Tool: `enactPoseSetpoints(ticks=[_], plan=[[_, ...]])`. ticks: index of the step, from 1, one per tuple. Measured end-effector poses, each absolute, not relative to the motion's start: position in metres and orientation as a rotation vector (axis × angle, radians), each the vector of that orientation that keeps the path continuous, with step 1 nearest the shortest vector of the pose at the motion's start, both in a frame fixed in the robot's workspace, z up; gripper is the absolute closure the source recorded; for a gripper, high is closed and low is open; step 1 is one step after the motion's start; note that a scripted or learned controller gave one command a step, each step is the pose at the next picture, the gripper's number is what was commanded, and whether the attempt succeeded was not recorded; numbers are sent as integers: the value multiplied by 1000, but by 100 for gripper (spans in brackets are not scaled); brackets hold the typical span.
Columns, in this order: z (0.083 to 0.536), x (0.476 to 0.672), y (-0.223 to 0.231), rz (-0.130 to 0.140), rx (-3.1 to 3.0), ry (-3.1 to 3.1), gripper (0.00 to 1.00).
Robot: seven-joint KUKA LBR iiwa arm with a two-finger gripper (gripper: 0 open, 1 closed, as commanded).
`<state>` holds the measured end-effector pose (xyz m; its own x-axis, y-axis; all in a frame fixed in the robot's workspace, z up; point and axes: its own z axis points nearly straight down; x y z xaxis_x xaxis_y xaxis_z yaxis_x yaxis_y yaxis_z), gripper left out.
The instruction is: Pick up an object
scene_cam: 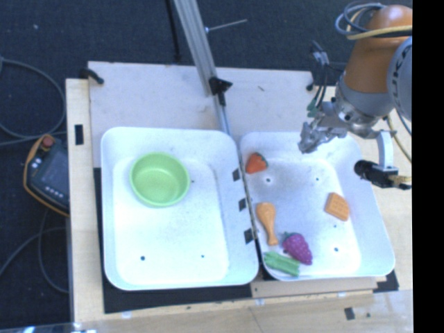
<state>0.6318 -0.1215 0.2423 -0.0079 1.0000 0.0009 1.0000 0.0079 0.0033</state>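
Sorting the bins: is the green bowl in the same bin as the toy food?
No, the green bowl sits alone in the left bin; the toy food lies in the right bin.

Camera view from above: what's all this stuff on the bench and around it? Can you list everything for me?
Bins: two, white, side by side on the bench; left bin, right bin.
Bowl: one, light green, upper part of the left bin.
Toy strawberry: one, red-orange, upper left corner of the right bin.
Toy chicken leg: one, tan-orange, left side of the right bin.
Toy grapes: one, purple, lower part of the right bin.
Green toy vegetable: one, lower edge of the right bin.
Orange block: one, right side of the right bin.
Handheld controller: one, orange and black, on the floor to the left.
Metal pole: one, grey, behind the bins.
Arm: one, grey and orange, from the right.
Tool: one, dark, over the right bin's upper edge.
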Motion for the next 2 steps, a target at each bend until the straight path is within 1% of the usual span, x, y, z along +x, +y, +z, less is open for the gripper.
enactPoseSetpoints(ticks=[2], plan=[[225, 650, -23, 1, 2214, 2228, 100]])
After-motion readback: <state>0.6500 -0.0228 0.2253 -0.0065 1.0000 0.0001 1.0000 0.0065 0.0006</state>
